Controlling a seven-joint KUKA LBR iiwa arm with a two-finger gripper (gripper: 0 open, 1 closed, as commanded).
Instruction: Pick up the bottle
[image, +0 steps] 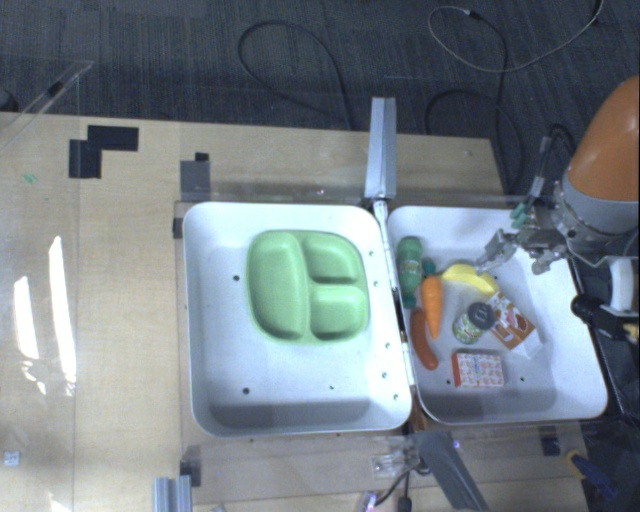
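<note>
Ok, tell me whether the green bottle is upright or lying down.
Lying down: the green bottle rests lengthwise along the right bin's left wall, beside the carrot.

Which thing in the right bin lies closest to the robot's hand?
The yellow banana, just beside the hand; the carrot, green bottle and small jar lie farther off.

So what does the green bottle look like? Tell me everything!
The green bottle is small and looks like shiny plastic, with a paler band round its middle. It lies on its side in the right bin, pressed along the bin's left wall, its length running up and down the picture. The orange carrot lies right beside its lower end, seemingly touching. I cannot make out its cap. Nothing is gripping it.
</note>
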